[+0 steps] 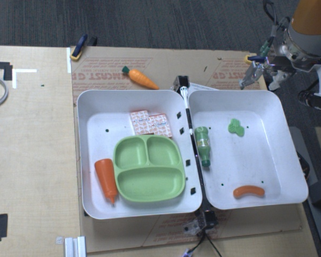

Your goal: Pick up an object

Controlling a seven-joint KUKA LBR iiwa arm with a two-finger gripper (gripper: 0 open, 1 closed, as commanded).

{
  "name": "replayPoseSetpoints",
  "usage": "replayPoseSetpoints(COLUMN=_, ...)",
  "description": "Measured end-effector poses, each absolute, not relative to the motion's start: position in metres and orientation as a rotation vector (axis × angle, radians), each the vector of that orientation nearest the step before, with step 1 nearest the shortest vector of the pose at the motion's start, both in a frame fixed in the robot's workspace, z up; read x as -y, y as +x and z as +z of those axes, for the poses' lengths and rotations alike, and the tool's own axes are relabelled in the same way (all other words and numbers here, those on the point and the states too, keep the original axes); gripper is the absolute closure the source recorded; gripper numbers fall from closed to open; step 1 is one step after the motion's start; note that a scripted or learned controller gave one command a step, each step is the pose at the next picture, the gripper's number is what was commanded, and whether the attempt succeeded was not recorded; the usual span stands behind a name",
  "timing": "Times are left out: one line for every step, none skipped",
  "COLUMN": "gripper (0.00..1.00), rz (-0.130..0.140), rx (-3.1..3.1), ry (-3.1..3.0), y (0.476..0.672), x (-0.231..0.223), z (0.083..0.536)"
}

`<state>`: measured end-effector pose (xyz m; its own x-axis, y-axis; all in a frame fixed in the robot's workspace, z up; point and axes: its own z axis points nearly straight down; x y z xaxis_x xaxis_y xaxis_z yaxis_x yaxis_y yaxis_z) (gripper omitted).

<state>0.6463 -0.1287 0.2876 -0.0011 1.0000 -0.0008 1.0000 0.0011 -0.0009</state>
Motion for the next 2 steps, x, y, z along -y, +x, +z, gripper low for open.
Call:
replayPoseSetpoints(gripper=0.00, rz=0.001, rx=2.343, ry=-2.094, y=0.606, x=0.139, z=0.092)
replayPoseSetpoints(gripper=0.00, rz=-0.001, rx=2.755, ry=-1.518, y=0.634, x=0.143, z=0.093)
